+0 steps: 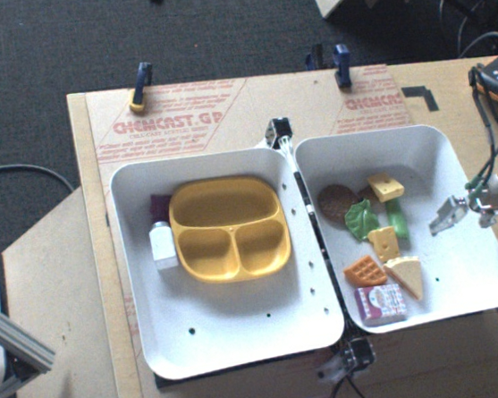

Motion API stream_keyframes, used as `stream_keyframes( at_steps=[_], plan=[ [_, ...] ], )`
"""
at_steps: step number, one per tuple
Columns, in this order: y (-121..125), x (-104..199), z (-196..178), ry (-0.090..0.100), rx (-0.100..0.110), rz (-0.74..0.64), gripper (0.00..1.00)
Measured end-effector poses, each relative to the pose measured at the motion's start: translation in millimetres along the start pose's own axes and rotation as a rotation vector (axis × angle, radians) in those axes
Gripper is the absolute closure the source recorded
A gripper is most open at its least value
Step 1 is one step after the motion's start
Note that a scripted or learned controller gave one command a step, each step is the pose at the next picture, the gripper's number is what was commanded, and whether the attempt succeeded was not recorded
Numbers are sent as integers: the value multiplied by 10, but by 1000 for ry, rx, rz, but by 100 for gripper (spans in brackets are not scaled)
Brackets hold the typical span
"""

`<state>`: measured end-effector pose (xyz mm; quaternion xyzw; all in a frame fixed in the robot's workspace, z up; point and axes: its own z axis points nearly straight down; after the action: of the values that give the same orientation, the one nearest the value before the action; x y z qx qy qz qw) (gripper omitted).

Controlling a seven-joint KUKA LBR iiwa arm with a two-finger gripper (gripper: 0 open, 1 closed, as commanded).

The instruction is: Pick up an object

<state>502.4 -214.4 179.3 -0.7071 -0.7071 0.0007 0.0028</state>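
The right bin point(474, 274) holds several toy foods: a brown round cookie point(335, 201), a green leaf point(361, 220), a yellow block point(386, 188), a green stick point(399, 220), a holed cheese cube point(383, 242), an orange waffle point(365, 271), a pale cheese wedge point(409, 276) and a pink packet point(382, 303). My gripper point(445, 215) hangs over the right side of this bin, to the right of the green stick and apart from every item. It looks open, with nothing between its fingers.
The left bin point(157, 331) carries a yellow divided plate point(230, 227), a small white bottle point(163, 246) and a dark purple piece point(160, 204) beside it. A ridge point(310, 222) separates the bins. Clamps point(340, 63) sit on the bench's far edge.
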Motion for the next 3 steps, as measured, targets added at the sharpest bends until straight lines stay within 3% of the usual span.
stream_keyframes(
  at_steps=[2, 3],
  plan=[
    [-8, 19, 947, -1, -3, 1, 0],
    [-6, 12, 821, -4, -7, 2, 100]
  ],
)
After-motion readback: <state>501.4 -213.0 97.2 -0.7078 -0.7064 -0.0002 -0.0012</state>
